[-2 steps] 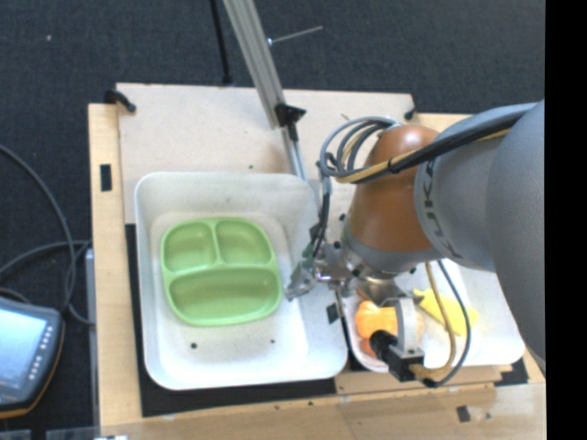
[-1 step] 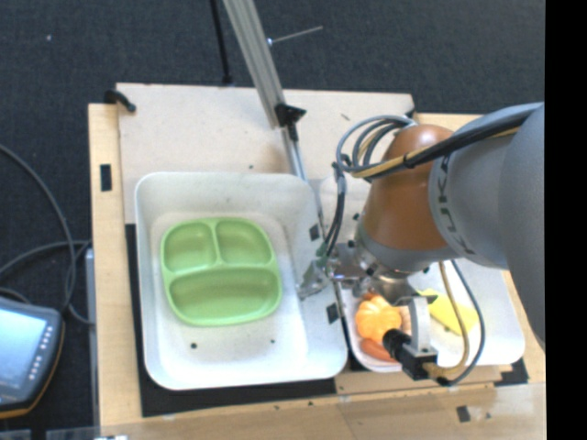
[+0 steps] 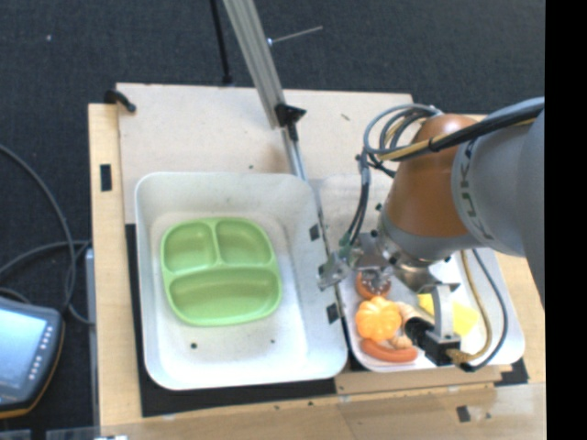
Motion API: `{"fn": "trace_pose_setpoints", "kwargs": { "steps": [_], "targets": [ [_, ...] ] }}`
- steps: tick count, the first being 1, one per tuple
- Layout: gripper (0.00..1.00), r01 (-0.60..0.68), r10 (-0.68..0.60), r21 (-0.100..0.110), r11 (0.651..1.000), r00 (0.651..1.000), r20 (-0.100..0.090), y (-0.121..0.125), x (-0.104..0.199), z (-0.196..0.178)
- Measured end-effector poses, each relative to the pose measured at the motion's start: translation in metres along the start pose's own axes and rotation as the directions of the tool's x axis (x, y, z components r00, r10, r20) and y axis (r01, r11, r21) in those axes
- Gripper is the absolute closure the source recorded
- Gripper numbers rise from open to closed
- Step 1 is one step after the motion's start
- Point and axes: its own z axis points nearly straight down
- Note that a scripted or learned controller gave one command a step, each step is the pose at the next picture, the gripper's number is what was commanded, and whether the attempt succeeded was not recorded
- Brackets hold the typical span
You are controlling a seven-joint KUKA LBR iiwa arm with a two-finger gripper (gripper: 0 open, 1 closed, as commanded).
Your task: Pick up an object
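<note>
Down in the right-hand shallow white bin [image 3: 510,337], the grey arm with its orange band [image 3: 431,177] hangs low over a small heap of toy food, its two-finger gripper [image 3: 371,278] buried among cables and bracket. Whether the fingers stand apart or together, I cannot tell; the wrist hides them. Just beneath it sits a small reddish-brown round piece [image 3: 371,287], with a round orange plastic fruit [image 3: 379,319] beside it, a red sausage-shaped piece [image 3: 390,350] along the near wall and a yellow piece [image 3: 459,317] further right. To my eye this is the reach-and-descend step, no grasp yet shown; the next move calls for closing squarely on one piece and lifting straight. The left white bin [image 3: 151,200] carries a green divided plastic plate [image 3: 220,270]. I can read no writing or brand anywhere.
</note>
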Motion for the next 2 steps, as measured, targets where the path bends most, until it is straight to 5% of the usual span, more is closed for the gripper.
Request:
{"fn": "trace_pose_setpoints", "kwargs": {
  "steps": [1,2],
  "targets": [
    [1.00,0.001,-0.001,-0.003,1.000,1.000,-0.001,0.001,0.000,-0.011],
    [1.00,-0.004,0.004,0.001,1.000,1.000,0.002,-0.003,-0.041,0.000]
  ]
}}
